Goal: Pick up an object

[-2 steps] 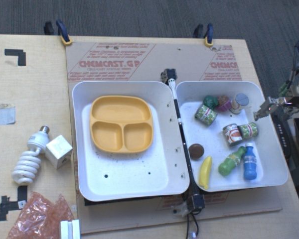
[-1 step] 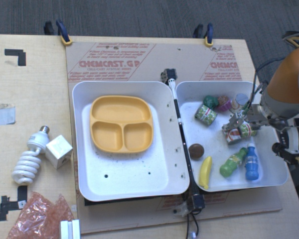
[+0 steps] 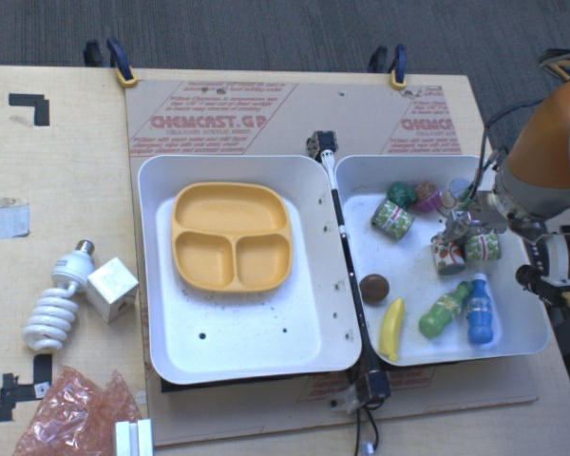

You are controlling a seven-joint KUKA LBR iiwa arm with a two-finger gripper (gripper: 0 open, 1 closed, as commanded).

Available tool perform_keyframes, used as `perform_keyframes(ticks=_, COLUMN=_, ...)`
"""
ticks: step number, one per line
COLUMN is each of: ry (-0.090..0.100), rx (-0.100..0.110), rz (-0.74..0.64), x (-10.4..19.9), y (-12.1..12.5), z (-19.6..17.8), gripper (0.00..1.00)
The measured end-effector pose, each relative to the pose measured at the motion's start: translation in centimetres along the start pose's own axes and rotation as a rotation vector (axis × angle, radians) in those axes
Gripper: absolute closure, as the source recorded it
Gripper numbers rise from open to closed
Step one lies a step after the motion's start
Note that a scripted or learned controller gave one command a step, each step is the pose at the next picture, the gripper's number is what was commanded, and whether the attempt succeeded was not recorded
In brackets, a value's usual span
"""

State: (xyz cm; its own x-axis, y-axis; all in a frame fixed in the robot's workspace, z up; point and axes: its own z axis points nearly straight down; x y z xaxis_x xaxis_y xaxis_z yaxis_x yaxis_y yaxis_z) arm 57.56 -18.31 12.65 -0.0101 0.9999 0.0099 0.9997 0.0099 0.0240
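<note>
The right bin [image 3: 513, 342] holds several small things: a green-and-white can [image 3: 392, 218], a dark green lump [image 3: 401, 195], a pink piece [image 3: 427, 198], two small printed cans [image 3: 447, 256] [image 3: 484, 247], a brown ball [image 3: 374, 287], a yellow banana [image 3: 391, 328], a green bottle [image 3: 444, 313] and a blue bottle [image 3: 479, 312]. My gripper [image 3: 461, 221] hangs low over the bin's right half, just above the two printed cans. The grey wrist and orange band [image 3: 551, 141] reach in from the right. Nothing visibly sits in the gripper.
The left bin [image 3: 161, 350] bears a yellow divided plate [image 3: 233, 236]. On the bench to the left lie a spiral light bulb [image 3: 57, 297], a white cube [image 3: 112, 288] and a red mesh bag [image 3: 71, 416]. Blue clamps [image 3: 122, 63] [image 3: 397, 63] hold the board's far edge.
</note>
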Motion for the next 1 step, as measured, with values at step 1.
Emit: perform_keyframes(ticks=1, ry=-0.012, rx=0.023, rz=0.008, x=0.3, y=6.67, z=-6.62, gripper=1.0)
